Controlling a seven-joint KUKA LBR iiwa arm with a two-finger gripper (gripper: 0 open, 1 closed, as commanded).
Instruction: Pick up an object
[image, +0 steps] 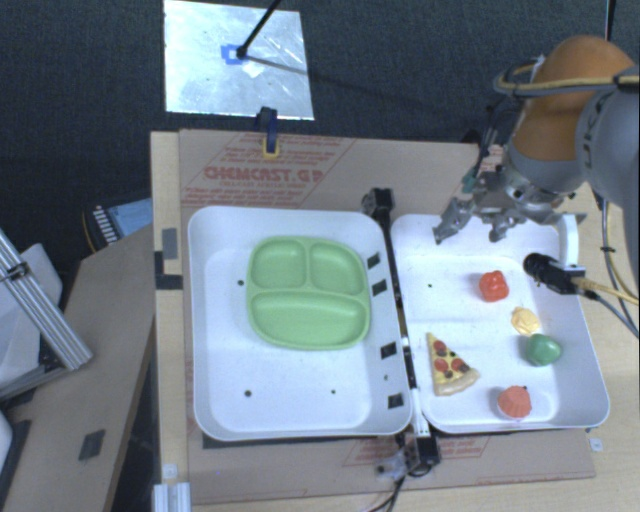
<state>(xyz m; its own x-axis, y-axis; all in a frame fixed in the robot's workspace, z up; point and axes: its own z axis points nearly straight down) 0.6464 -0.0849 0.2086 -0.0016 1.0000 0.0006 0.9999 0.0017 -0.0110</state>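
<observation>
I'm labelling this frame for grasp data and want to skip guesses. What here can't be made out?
- Arm: cut off by the camera view's right and top edges.
- Pale yellow item: too small and blurred to identify.
- Red toy and orange toy: too small and blurred to identify.
- Gripper: height above the right bin unreadable from the slanted view.

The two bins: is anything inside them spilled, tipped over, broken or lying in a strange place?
Nothing stands out. The green plate lies flat in the left bin. In the right bin, the pizza slice, red piece, yellow piece, green ball and orange piece lie apart. The gripper holds nothing.
</observation>
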